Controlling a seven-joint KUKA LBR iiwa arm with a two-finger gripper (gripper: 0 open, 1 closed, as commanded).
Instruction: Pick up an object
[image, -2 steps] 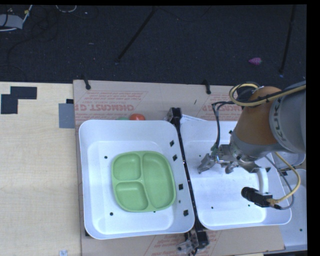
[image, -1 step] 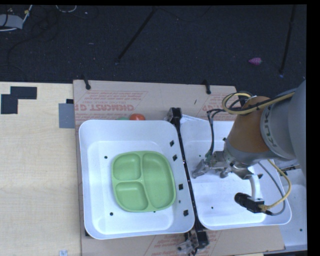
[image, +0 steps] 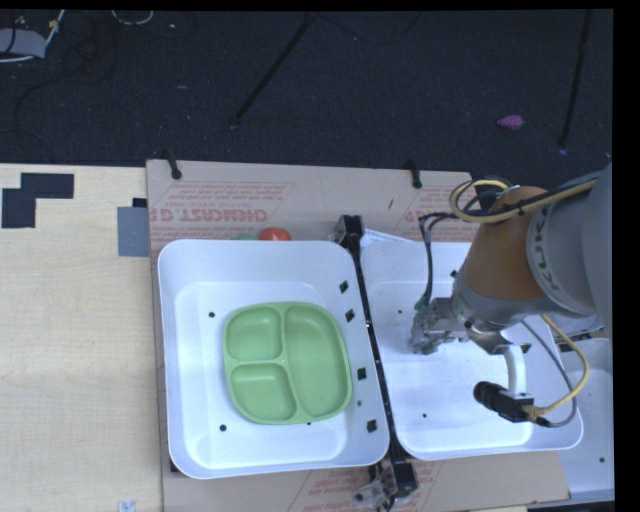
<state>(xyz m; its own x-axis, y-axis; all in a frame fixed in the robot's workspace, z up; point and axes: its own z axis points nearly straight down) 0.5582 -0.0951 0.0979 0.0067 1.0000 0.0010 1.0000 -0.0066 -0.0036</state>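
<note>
A light green divided plate (image: 287, 361) with three compartments lies flat in the middle of the left bin (image: 190, 300). My gripper (image: 430, 332) reaches down into the right bin (image: 450, 440), near that bin's left-centre floor, well to the right of the plate and across the divider from it. The grey arm with its orange band (image: 505, 262) covers the bin's upper right part. I see no object under or in the gripper.
A black divider (image: 365, 330) with clips separates the two bins. A small red-orange thing (image: 274, 236) sits just behind the left bin's back rim on the cardboard. Cables and a black connector (image: 503, 400) hang from the wrist over the right bin.
</note>
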